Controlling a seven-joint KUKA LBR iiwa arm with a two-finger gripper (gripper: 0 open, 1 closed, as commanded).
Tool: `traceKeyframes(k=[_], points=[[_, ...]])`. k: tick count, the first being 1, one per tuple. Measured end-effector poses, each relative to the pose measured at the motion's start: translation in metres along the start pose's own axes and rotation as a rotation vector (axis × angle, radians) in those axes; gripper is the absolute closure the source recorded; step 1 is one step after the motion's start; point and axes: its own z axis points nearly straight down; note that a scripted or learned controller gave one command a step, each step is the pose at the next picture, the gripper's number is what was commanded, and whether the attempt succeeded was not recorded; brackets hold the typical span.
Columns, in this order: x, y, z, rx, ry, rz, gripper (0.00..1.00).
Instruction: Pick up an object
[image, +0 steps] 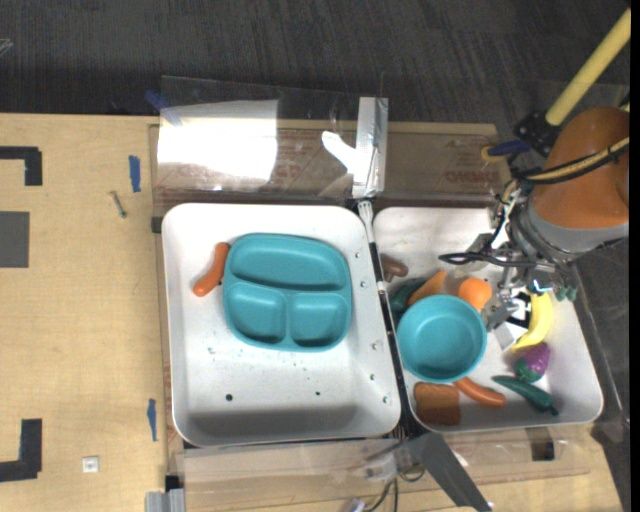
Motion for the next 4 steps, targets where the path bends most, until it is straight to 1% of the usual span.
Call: traceKeyframes(k=[1,2,3,4], points=[[0.004,-0.036,0.048,-0.003,0.005,0.299,0.00],[0.039,-0.044,0.048,-0.003,0.004,0.382,0.00],[0.081,-0.050,0.047,-0.003,0.004,0.377,0.00],[0.010,-0.012,0.047,0.004,-0.001,0.258,0.00]])
